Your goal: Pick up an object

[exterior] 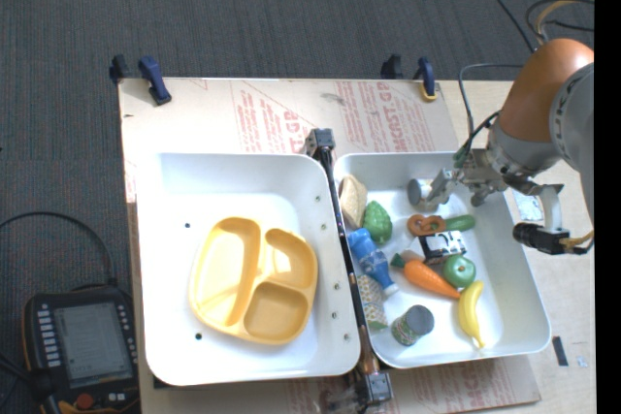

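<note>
My gripper (pixel 463 187) hangs over the back right part of the right bin (pixel 524 301), open, with nothing between its fingers. Just left of it lies a small grey object (pixel 420 193). Below it are an orange and green toy (pixel 439 225) and a black and white item (pixel 442 245). Further toward the front lie a carrot (pixel 430 276), a green apple (pixel 461 270), a banana (pixel 472 312) and a grey can (pixel 415 325). Along the bin's left wall sit a beige piece (pixel 351 199), a green pepper (pixel 376 222) and a blue bottle (pixel 372 259).
The left bin (pixel 184 179) holds a yellow divided plate (pixel 254 279). A mesh packet (pixel 369 302) lies by the divider between the bins. Blue clamps (pixel 153 79) grip the board's back edge. A pendant (pixel 82 346) sits on the floor at lower left.
</note>
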`<action>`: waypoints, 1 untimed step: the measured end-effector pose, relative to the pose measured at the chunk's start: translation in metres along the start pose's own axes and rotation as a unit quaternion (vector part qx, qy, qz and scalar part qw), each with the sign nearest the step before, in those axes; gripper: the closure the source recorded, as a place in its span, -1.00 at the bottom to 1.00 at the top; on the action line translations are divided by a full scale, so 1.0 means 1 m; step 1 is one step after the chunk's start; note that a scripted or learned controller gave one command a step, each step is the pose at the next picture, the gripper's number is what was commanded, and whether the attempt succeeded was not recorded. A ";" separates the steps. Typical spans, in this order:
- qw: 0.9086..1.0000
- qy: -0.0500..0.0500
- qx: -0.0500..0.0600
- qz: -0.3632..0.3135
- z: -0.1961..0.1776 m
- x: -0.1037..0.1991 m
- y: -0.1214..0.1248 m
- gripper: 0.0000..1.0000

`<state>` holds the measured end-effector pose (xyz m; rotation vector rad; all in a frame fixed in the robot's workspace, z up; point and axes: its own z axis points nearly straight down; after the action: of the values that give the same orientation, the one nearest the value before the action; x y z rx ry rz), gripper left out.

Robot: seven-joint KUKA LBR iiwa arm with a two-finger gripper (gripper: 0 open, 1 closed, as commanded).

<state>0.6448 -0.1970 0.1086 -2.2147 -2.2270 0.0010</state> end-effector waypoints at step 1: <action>1.000 0.001 0.001 0.001 0.021 0.033 -0.001 -1.00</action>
<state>0.6439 -0.1638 0.0875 -2.2168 -2.2226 0.0010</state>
